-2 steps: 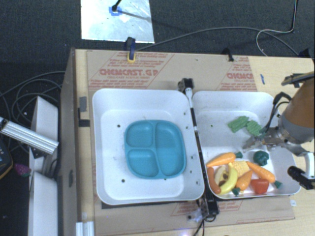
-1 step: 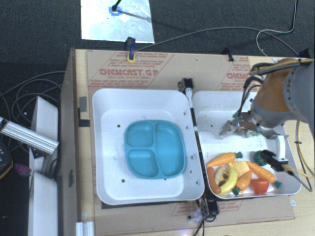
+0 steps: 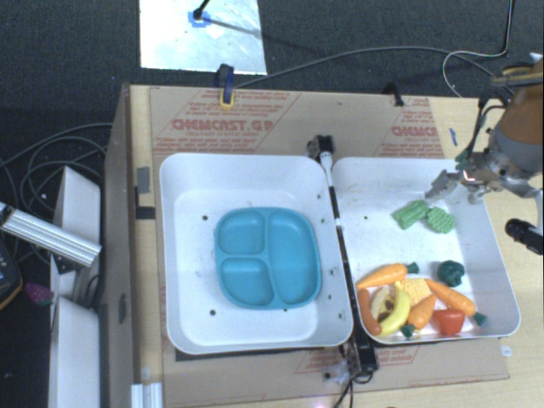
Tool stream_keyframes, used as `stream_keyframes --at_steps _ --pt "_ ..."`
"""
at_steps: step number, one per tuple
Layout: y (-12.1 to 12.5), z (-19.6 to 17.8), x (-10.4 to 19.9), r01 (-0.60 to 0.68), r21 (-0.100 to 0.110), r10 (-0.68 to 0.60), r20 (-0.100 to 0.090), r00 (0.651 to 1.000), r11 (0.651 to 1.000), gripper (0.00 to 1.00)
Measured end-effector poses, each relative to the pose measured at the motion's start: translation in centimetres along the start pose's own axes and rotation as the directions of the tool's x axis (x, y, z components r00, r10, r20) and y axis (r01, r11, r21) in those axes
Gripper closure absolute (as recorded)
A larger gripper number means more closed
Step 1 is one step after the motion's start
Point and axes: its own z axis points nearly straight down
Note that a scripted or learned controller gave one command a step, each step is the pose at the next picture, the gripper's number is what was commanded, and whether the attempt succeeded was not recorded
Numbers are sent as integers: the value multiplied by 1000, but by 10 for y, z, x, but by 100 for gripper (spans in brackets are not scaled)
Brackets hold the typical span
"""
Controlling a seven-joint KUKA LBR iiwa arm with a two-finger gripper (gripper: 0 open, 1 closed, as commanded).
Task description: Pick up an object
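My gripper point(image 3: 457, 187) hangs over the back right of the right bin point(image 3: 374, 185), open, with nothing between its fingers. Just below and left of it lie two green toy pieces, a light green one point(image 3: 411, 214) and a ridged one point(image 3: 440, 220). Toy food is heaped in the bin's front corner: a carrot point(image 3: 382, 274), a second carrot point(image 3: 452, 297), a banana point(image 3: 393, 310), a yellow ridged piece point(image 3: 415, 289), a red pepper point(image 3: 448, 321) and a dark green broccoli point(image 3: 450, 271).
The left bin point(image 3: 183, 228) holds a blue divided plate point(image 3: 268, 257). A black divider point(image 3: 334, 219) runs between the bins. Cables trail across the cardboard behind the bins, and a metal rail point(image 3: 51, 236) lies off the bench's left side.
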Motion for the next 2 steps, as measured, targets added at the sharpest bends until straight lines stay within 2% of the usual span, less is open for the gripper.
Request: stream_keyframes --at_steps 1,2 --pt "13 29 53 3 3 -3 -3 1000 1000 0" --pt "-4 54 59 0 4 0 -3 1000 1000 0"
